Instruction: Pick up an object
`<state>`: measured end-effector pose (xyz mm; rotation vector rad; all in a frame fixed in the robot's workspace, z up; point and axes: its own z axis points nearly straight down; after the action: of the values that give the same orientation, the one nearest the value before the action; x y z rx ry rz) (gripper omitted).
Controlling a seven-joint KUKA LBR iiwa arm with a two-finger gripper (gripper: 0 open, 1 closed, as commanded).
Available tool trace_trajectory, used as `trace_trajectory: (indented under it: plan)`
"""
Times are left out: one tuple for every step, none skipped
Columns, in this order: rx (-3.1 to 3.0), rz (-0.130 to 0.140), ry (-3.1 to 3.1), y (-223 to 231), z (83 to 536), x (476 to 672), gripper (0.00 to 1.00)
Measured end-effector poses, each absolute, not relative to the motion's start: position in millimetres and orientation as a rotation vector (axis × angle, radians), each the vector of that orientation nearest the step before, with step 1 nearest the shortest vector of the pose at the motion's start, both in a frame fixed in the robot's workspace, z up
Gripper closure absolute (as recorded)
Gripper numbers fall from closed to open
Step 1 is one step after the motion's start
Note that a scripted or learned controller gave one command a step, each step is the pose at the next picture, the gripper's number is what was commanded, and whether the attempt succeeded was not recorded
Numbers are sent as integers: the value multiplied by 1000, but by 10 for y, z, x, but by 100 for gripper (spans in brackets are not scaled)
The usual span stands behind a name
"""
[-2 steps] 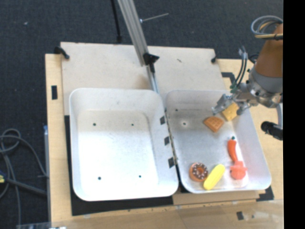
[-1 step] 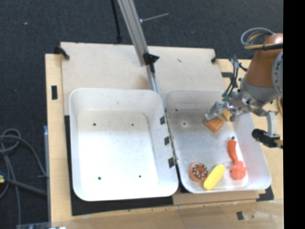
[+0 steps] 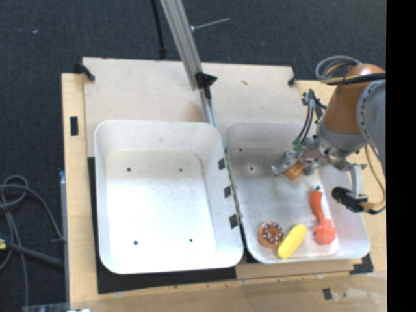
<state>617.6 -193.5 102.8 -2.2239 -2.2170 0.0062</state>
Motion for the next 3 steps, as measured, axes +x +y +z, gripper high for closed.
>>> trace_trajectory:
  plan:
    - [-2232, -2, -2220, -1949, 1181, 6200, 100]
    - [-2225, -6, -2230, -1951, 1796, 6298, 100]
    - [-2222, -5, -2231, -1937, 2247, 6333, 100]
